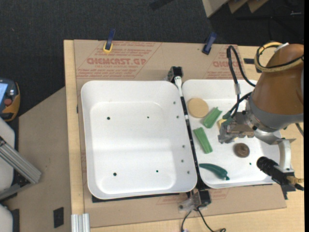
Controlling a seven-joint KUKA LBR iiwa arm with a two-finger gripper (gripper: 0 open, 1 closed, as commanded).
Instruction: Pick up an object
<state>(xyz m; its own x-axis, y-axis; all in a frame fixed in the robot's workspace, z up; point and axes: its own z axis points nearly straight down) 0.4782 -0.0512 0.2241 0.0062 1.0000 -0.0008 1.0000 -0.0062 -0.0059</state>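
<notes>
Right bin [212,87] holds the candidates: a tan disc [197,107] at far left, a green block [211,117] beside it, a green bar [203,140] nearer, a teal curved piece [214,170] at the near edge, and a brown knob [242,151] to the right. The gripper [232,132] hangs over mid-bin; whether it is wide or narrow cannot be told. The bar lies just left of it, long axis running far-to-near with a slight slant; the knob lies just near-right. Left bin [91,129] sits beside it on the desk [77,62].
</notes>
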